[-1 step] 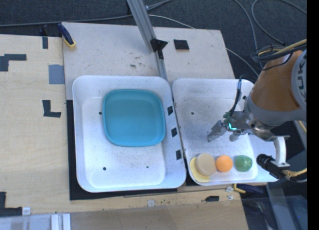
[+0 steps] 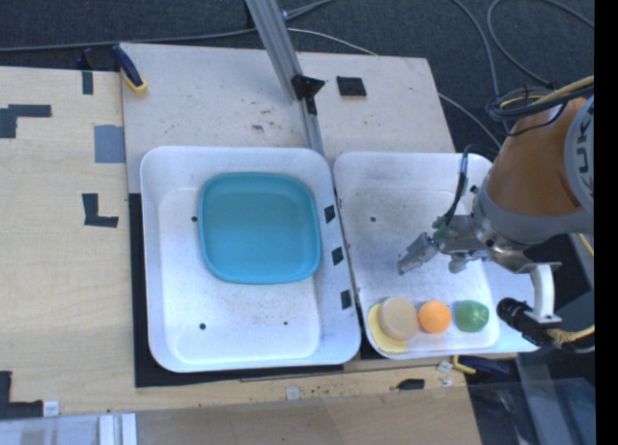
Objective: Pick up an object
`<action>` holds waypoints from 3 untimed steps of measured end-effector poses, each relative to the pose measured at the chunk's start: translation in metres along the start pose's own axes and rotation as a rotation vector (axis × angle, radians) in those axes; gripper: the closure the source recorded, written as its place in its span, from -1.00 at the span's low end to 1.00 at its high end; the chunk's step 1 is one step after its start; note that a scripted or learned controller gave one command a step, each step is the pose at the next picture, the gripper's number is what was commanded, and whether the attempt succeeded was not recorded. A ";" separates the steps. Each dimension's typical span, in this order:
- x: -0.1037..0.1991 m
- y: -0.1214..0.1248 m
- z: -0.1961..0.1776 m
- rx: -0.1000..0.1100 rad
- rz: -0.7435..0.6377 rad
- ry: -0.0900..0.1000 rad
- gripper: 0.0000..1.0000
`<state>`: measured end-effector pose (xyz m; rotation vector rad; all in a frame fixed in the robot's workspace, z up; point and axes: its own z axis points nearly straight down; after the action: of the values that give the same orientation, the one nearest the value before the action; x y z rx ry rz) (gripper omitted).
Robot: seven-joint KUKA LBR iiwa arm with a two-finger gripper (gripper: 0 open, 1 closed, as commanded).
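In the right bin [image 2: 386, 187], along its near wall, a tan round object [image 2: 397, 317] rests on a yellow one, with an orange ball [image 2: 435, 317] and a green ball [image 2: 471, 316] beside it. My gripper [image 2: 417, 256] hangs over the middle of this bin, above and just left of the orange ball, fingers pointing left. Nothing is seen between the fingers. A blue square plate [image 2: 259, 227] lies in the left bin [image 2: 174, 337].
A metal pole [image 2: 280, 38] rises from behind the bins at the centre. Cables run across the dark floor at the back right. The arm's orange band [image 2: 536, 168] fills the right side over the bin's edge.
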<state>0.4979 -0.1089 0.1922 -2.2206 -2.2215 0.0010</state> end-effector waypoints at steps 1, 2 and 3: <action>0.007 -0.009 0.054 0.005 0.000 0.001 -1.00; 0.007 -0.008 0.103 -0.001 0.000 0.000 -1.00; 0.007 -0.008 0.092 -0.003 0.001 -0.001 1.00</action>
<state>0.4898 -0.1024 0.1002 -2.2233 -2.2225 -0.0010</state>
